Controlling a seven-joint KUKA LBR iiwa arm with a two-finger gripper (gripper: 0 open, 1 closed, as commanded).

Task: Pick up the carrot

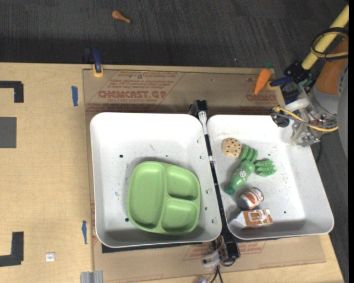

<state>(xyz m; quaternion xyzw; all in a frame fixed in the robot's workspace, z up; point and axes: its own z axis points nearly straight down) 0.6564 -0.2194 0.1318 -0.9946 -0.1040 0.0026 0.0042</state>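
The carrot [261, 82] is small and orange with a green top. It lies on the brown board just behind the right bin's [310, 182] far edge, outside both bins. My gripper [301, 132] hangs at the right bin's far right corner, below and to the right of the carrot and clearly apart from it. Cables and the wrist body crowd around it. Nothing shows held in it.
The right bin holds a speckled cookie [232, 146], a green toy bottle with a leafy green piece [250, 166], a small can [251, 197] and an orange packet [256, 218]. A green divided plate [164, 196] lies in the left bin [110, 143]. A small orange object [120, 16] lies on the dark floor.
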